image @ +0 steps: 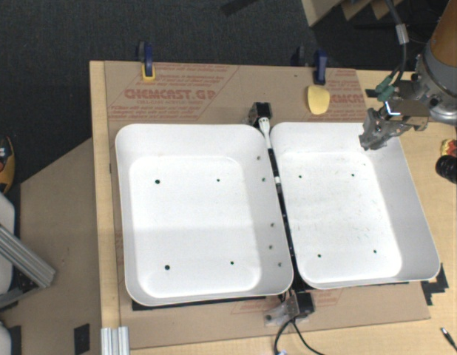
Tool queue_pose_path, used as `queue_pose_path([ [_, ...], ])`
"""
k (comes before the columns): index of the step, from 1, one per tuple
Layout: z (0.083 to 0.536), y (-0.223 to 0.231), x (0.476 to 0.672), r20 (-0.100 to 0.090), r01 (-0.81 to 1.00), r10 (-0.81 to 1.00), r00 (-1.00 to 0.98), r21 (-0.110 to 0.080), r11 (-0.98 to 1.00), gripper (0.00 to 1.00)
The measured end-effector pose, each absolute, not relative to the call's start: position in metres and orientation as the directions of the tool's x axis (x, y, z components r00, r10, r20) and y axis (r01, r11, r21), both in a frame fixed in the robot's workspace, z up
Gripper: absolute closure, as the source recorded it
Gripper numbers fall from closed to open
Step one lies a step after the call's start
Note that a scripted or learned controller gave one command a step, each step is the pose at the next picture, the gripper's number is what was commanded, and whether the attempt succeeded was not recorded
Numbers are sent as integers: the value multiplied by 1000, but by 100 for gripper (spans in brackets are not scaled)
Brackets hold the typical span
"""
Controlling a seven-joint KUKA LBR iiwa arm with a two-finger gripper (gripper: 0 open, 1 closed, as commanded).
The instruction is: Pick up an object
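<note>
The gripper [376, 135] hangs over the far right corner of the right bin [406, 198], close to that bin's back rim, and from this slanting view it reads as a small grey cluster whose closure I cannot tell; nothing is visibly carried beneath it. Judging by the task, this looks like the searching or approach step and not a lift, since no object sits under the tool. Both containers appear bare: the left bin [140, 198] shows just a few dark dots on its white floor, and the right bin shows the same sort of dots plus faint scuffing, which seem to be marks in the trays, not loose items. The one candidate for picking that I can make out is a small yellow object [318, 99] lying on the brown board [214, 87] behind the bins, just beside the blue clamp [320, 66] near the right bin's far left corner, so it is outside either tray and well to the left of the tool. If that piece is the target, the next move calls for travelling left and past the back rim, then descending squarely over it without catching the clamp or the bin's edge. A second blue clamp [146, 56] holds the board further left.
</note>
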State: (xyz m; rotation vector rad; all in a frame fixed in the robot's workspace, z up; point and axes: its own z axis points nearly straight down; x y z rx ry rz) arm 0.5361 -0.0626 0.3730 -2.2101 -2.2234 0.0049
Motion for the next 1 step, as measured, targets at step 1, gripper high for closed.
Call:
queue_pose_path([
  [1, 292, -7, 607, 2, 1000, 1000, -7, -6, 7, 100],
])
